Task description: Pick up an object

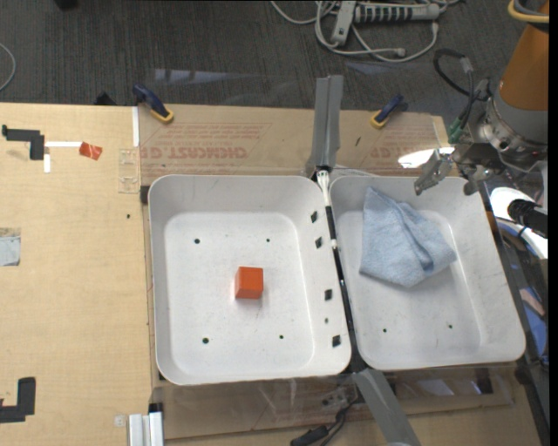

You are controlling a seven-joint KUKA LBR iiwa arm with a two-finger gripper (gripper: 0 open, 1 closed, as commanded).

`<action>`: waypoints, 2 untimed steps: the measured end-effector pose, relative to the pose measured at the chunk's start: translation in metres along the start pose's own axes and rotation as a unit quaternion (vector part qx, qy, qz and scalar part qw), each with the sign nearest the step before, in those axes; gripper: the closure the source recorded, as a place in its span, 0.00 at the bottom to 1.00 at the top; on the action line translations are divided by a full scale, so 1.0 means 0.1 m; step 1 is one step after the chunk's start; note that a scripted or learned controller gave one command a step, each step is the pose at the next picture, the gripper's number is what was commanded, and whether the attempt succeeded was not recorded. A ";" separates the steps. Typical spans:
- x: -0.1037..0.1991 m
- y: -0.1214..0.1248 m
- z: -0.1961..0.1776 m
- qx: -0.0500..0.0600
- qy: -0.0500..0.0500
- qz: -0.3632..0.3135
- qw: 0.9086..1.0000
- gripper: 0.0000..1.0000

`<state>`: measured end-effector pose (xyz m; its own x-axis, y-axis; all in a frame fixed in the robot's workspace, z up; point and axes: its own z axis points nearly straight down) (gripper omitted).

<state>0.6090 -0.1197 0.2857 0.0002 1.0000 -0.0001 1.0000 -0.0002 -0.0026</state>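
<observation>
An orange-red cube (249, 283) sits near the middle of the left bin (174, 287). A crumpled light blue cloth (403, 239) lies in the upper half of the right bin (488, 331). My gripper (450, 181) hangs over the far right corner of the right bin, above and to the right of the cloth. Its fingers (427, 179) are spread open with nothing between them. The orange band of the arm (530, 61) rises at the top right.
A grey metal bar (328, 131) runs between the bins at the back. Two blue-and-yellow clamps (153, 102) hold the cardboard behind the bins. Cables (375, 26) lie on the floor beyond. A wooden board (61, 261) lies to the left.
</observation>
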 end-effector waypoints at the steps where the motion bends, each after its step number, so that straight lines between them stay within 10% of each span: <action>1: 0.09 0.19 1.72 0.000 0.000 -0.119 0.993 0.00; 2: 0.08 0.20 1.62 -0.002 0.000 -0.117 0.993 1.00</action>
<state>0.6284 -0.1121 0.1237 -0.2330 0.9725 -0.0008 0.9725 0.2330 0.0005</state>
